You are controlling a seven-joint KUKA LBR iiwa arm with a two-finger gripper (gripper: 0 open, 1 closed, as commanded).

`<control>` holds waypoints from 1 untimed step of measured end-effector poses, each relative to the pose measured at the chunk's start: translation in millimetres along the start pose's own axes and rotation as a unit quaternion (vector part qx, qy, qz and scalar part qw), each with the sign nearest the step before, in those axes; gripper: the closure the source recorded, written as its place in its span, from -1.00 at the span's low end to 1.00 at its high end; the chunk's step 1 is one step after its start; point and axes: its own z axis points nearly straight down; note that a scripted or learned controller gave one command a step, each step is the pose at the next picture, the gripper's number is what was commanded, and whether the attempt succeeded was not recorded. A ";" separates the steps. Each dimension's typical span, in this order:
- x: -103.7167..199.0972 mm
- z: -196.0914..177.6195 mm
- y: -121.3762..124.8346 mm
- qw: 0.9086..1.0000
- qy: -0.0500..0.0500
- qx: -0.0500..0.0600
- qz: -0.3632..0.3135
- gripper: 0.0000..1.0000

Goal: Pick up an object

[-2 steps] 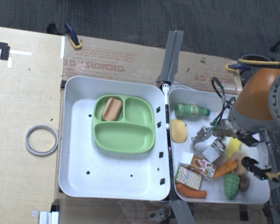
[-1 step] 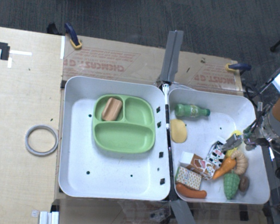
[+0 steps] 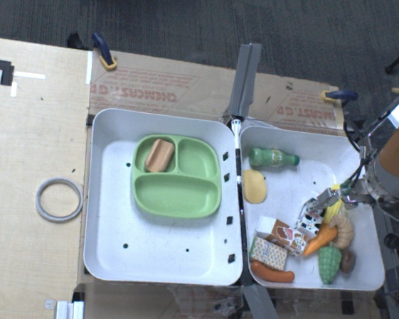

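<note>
My gripper [image 3: 321, 203] sits low over the crowded toy pile [image 3: 319, 240], right of frame; jaws unreadable. Risk: snagging neighbours, grabbing nothing.

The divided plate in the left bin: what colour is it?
Light green; the divided plate shows plainly in the camera view.

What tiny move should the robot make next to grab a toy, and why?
Probably a short drop straight down. The tool sits in the right bin, low over the crowded pile, about above the small black-and-white toy beside the carrot. Whether anything sits between its fingers can't be seen, so lowering slightly onto that toy before closing seems the safest step.
</note>
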 end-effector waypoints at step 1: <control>-21.8 5.4 37.2 0.989 0.000 -0.001 -0.147 -1.00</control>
